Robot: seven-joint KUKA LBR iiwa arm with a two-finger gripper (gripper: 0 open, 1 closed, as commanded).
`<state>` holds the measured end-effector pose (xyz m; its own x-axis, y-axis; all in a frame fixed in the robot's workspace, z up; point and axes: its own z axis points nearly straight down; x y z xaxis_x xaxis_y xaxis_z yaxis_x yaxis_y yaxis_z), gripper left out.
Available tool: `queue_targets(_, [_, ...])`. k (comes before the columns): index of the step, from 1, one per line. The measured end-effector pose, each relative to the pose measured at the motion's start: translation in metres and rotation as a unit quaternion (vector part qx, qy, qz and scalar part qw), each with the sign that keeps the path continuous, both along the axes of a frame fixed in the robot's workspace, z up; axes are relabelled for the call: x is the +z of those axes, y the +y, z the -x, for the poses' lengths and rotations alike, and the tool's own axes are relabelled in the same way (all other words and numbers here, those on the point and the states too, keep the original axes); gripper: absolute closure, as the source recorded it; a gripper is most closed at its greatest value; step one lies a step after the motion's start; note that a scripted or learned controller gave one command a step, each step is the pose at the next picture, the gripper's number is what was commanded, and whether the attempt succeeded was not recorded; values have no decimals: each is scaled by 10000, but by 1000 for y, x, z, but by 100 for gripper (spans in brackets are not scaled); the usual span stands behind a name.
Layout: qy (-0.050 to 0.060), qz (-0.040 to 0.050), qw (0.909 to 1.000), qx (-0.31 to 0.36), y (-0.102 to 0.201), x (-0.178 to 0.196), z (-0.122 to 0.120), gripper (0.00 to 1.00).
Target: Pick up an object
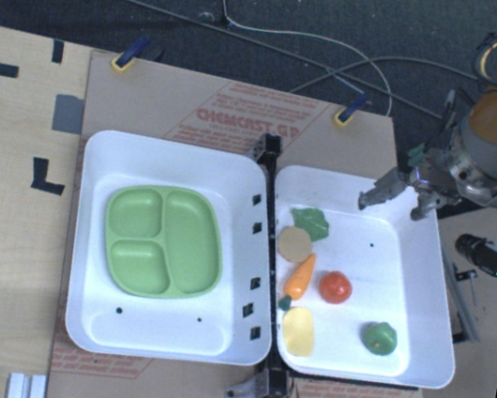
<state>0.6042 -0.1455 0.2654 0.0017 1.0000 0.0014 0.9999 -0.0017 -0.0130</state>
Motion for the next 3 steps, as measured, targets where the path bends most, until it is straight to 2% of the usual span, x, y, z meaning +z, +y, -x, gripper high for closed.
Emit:
queue_targets(1, [-58,9,10000,15,0,7,-2,0])
queue_targets(3, [-33,12,10000,11,0,-94,9,0])
